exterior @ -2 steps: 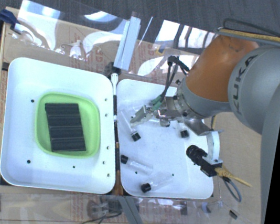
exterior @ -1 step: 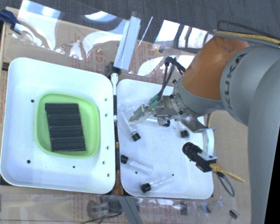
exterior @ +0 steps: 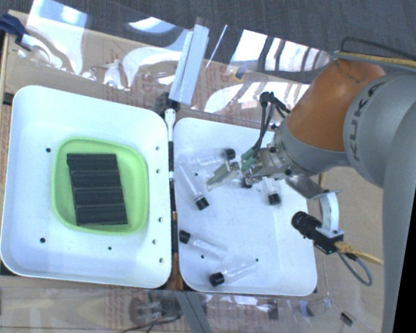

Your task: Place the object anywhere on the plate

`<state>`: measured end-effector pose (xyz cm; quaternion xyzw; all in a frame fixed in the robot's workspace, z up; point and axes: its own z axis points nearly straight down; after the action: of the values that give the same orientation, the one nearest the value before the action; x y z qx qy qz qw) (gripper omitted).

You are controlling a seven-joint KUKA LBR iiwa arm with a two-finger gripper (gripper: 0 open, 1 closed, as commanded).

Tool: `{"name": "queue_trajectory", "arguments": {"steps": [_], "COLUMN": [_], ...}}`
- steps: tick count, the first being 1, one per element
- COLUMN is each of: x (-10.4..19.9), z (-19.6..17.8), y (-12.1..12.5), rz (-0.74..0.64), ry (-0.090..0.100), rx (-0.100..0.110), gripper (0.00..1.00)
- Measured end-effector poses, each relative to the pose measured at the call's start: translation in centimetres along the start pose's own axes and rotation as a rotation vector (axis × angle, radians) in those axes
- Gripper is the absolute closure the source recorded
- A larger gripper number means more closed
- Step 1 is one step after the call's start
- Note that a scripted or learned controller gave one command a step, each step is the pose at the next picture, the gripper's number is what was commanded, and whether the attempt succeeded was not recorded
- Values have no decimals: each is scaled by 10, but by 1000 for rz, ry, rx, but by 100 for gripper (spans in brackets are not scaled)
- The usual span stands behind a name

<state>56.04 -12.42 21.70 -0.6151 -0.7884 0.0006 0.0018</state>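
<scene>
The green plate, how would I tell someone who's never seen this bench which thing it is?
Find the left white bin of the two side by side. The green plate lies in its middle, a rounded square dish with a ridged black block on it. It is the one bright green thing; the right bin holds small clear tubes with black caps.

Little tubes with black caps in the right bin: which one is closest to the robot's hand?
The clear tube lying right at the gripper, high in the right bin. The other capped tubes sit lower in the bin, away from it.
</scene>
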Motion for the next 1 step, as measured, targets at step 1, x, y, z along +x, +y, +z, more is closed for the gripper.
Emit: {"name": "queue_trajectory", "arguments": {"steps": [1], "x": [-43], "z": [-5], "y": [18], "rz": [9], "ry": [-1], "rx": [-2], "gripper": [0]}}
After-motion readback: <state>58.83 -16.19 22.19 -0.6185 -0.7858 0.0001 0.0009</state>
